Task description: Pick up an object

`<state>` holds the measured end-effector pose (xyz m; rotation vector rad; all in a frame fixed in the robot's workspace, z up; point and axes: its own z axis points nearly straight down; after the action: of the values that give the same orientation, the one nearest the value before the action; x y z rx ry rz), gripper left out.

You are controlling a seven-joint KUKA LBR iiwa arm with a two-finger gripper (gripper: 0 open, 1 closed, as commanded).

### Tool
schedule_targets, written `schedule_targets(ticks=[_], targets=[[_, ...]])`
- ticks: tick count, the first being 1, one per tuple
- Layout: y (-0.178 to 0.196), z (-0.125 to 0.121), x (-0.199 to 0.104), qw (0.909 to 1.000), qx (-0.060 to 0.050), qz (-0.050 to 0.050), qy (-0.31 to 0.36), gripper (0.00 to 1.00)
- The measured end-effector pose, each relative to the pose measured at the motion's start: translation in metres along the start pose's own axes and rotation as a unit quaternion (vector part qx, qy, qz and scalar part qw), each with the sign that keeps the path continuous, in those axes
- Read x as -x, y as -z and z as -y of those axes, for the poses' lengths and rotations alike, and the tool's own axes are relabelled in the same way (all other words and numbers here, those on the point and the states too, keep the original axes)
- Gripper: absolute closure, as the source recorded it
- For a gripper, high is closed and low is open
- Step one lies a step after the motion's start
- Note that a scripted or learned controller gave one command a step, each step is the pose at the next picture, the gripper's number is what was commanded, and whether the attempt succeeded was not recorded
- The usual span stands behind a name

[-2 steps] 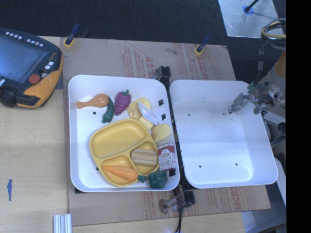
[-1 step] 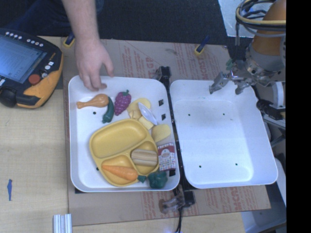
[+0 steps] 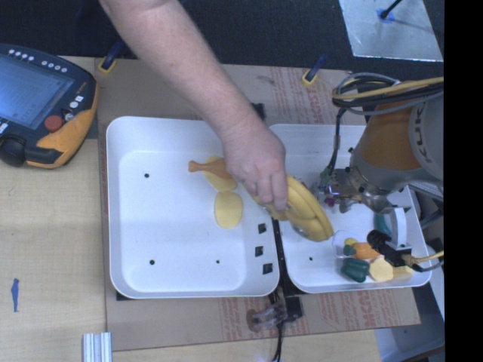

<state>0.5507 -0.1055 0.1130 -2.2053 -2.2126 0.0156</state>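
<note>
- Where the view runs past the far edge of the tabletop [image 3: 53, 232], the floor is dark, with a pale grey sheet [image 3: 389, 17] lying on it at the upper right.
- The tabletop is light wood. A brown cardboard sheet [image 3: 189, 319] with red print covers its middle, under both bins.
- A person's bare arm [image 3: 173, 51] reaches down from the top edge, crossing the far rim of the left bin.
- The grey robot arm [image 3: 392, 138], with its orange band, stands over the right bin's far right part, with cables looped above it.
- The left bin [image 3: 128, 202] is white and shallow. It holds a pale yellow oval piece [image 3: 228, 210] near its right side and a tan drumstick-shaped toy [image 3: 207, 168] just behind that, partly under the person's hand.
- The right bin [image 3: 309, 277] touches the left one along a shared edge.
- A teach pendant [image 3: 41, 104] with a dark screen and orange trim lies on the tabletop at the upper left.
- The person's hand [image 3: 256, 168] grips a bunch of yellow bananas [image 3: 309, 210], which lies slantwise just inside the right bin by the shared edge.
- The tool [image 3: 333, 191] hangs over the right bin, just beside the bananas on their right; I cannot tell how far open it is, and nothing is seen in its grasp.
- A cluster of small toys [image 3: 366, 261], green, orange, yellow and black, sits in the right bin's near right corner.
- Two blue clamps [image 3: 313, 70] sit at the cardboard's far edge.
</note>
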Motion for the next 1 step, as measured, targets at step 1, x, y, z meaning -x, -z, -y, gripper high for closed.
schedule_targets(ticks=[1], targets=[[-0.0209, -0.0602, -0.0047, 1.0, 0.009, 0.003, 0.001, 0.0]])
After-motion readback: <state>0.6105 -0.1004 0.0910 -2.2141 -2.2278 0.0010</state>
